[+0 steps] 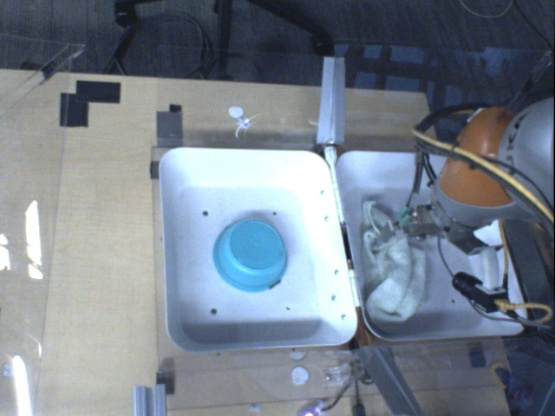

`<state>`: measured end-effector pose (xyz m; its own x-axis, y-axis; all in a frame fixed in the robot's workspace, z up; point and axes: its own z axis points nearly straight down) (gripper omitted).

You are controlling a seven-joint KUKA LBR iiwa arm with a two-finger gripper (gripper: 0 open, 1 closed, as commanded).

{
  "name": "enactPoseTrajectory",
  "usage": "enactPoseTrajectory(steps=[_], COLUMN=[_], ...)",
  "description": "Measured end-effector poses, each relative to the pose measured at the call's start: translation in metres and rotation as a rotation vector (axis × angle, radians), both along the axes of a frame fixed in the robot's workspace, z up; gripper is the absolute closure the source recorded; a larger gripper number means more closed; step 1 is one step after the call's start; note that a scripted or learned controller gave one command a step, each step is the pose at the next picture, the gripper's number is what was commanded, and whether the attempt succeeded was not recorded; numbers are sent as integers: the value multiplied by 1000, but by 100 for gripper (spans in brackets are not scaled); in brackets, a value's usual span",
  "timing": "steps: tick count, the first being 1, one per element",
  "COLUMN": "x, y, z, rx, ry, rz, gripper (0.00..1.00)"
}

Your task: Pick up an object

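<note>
Wooden bench [104, 232] carried two white bins; a blue bowl [251, 255] sat mid-left bin [182, 180]. At three o'clock the gripper [408, 224] hung over a crumpled white cloth [395, 276] in the right bin [381, 167], its grip impossible to judge. Nothing looked lifted; picking remained undone.

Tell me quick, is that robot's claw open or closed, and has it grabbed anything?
Gripper: cannot be told; it sits low in the right bin, at the white cloth, with no grasp visible.
</note>
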<state>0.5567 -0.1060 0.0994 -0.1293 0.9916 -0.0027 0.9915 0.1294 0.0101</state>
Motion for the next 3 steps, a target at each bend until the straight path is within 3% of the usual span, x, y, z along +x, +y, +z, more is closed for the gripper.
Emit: enactPoseTrajectory(steps=[1,2,3], x=[-21,-20,16], y=[-8,-6,-30], z=[-6,5,-1], rx=[3,5,0], ry=[-16,-19,0], rz=[-101,-97,50], gripper=[0,100,100])
